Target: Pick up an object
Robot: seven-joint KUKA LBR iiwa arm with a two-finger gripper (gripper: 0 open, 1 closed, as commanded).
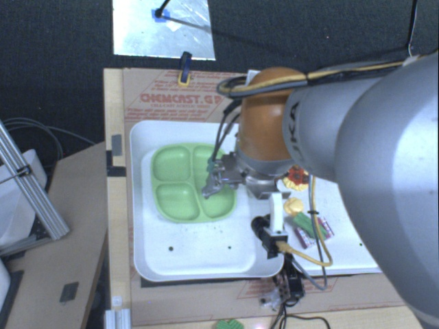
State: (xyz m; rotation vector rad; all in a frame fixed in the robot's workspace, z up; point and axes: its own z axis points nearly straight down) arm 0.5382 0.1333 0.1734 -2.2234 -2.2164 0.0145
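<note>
A light green sectioned tray (180, 184) lies in the left white bin (158, 259). My gripper (217, 180) hangs over the tray's right side, at its lower right compartment. The grey arm with its orange band (264, 125) reaches in from the right and covers much of the right bin. Beside the arm in the right bin lie a red and yellow object (296, 177), a yellow piece (294, 205) and a green and pink packet (313, 227).
A cardboard sheet (171, 98) lies under the bins, with a blue and yellow clip (184, 68) at its top edge. A shiny metal plate (163, 18) sits behind. Cables (302, 252) hang at the bins' front divider. A metal frame (27, 184) stands at left.
</note>
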